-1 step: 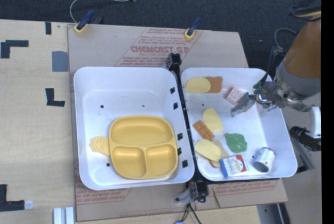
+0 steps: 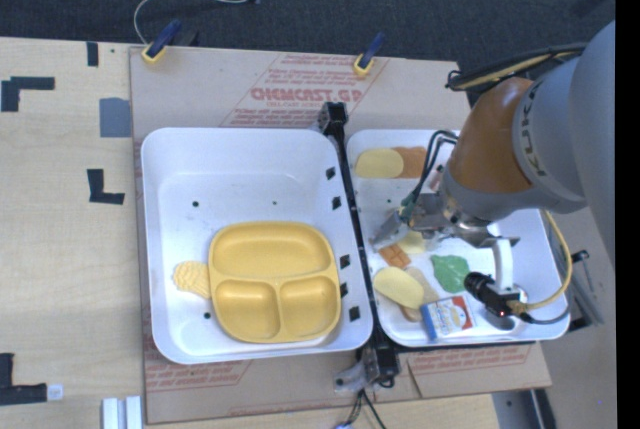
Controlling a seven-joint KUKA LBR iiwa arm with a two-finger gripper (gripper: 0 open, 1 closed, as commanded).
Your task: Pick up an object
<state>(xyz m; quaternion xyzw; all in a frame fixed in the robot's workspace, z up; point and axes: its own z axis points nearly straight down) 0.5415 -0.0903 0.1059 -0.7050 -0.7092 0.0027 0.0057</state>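
Yellow divided tray (image 2: 272,292) in left bin (image 2: 170,167), right bin (image 2: 556,247) cluttered, hand (image 2: 400,227) grip unclear

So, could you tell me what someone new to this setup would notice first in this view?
Most likely the big yellow divided tray lying in the near half of the left bin, covering part of a pale yellow object at its left edge. Next comes the grey and orange arm reaching over the right bin, where small items crowd together: a green piece, a pale yellow piece and a blue and white packet.
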